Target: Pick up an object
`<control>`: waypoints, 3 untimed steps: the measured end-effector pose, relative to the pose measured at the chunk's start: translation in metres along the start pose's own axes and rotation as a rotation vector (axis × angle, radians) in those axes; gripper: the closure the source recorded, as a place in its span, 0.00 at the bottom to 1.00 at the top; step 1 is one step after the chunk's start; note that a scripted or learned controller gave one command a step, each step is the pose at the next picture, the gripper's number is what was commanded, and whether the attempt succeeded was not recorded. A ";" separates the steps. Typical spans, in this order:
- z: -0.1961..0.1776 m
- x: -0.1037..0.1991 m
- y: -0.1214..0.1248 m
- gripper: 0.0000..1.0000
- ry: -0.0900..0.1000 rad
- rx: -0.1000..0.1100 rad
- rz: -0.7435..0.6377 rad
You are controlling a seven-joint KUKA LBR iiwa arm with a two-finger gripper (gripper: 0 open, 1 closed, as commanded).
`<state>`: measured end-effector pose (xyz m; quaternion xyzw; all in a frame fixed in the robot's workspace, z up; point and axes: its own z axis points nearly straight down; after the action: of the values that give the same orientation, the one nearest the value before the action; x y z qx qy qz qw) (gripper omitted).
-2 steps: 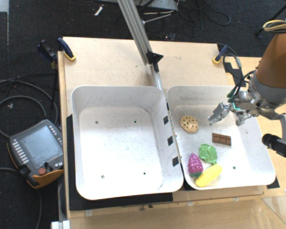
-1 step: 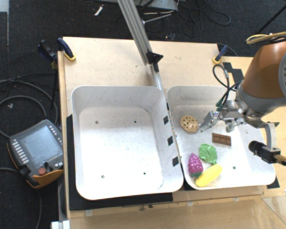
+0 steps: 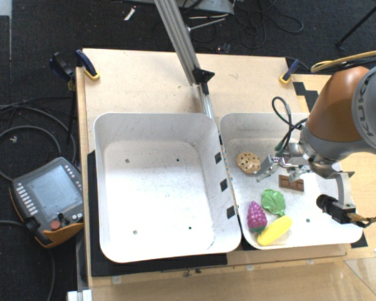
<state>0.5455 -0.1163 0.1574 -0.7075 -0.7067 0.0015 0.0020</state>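
Note:
The right bin (image 3: 238, 127) holds a tan cookie (image 3: 248, 162), a brown block (image 3: 292, 182), a green leafy toy (image 3: 274, 201), a purple grape bunch (image 3: 257, 216) and a yellow banana-like piece (image 3: 275, 230). My gripper (image 3: 271, 166) hangs over the middle of this bin, just right of the cookie and above-left of the brown block. Nothing shows between its metal fingers (image 3: 264, 171).
The left bin (image 3: 113, 130) sits beside the right one, with a row of black clips (image 3: 224, 184) along the shared wall. A slanted metal pole (image 3: 178, 33) rises behind the bins. A teach pendant (image 3: 47, 199) lies left of the bench.

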 end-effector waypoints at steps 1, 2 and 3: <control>0.058 0.007 0.006 0.00 0.001 0.001 -0.001; 0.045 0.006 0.008 1.00 0.000 -0.005 0.000; -0.008 0.010 0.019 1.00 -0.002 -0.011 -0.005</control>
<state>0.5641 -0.1066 0.1653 -0.7059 -0.7083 -0.0016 -0.0024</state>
